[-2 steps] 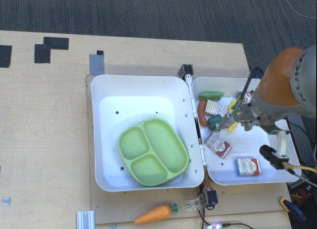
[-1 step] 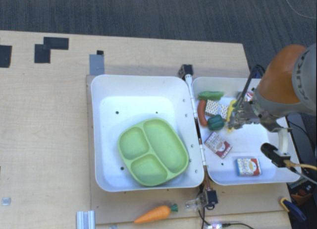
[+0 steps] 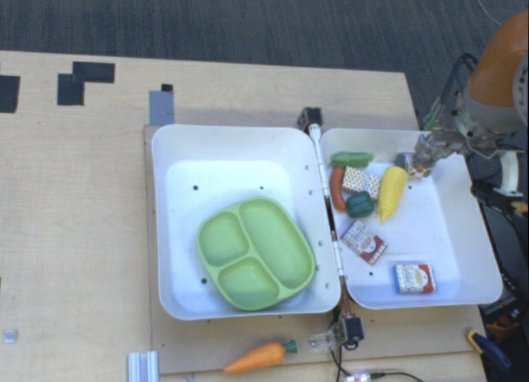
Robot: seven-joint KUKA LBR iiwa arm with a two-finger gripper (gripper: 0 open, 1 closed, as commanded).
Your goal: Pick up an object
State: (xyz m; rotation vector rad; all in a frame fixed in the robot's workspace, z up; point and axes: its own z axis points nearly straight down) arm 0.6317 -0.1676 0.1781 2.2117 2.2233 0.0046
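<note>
The gripper (image 3: 423, 159) hangs at the two o'clock corner of the right bin (image 3: 463, 285), just beside the top of the yellow bottle (image 3: 391, 191) that lies tilted near the bin's twelve o'clock edge.

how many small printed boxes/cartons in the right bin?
3. A checkered carton sits in the cluster near the bin's left wall, a red-and-white box lies mid-bin, and an orange-edged box rests near the front. More could be hidden under the cluster.
</note>
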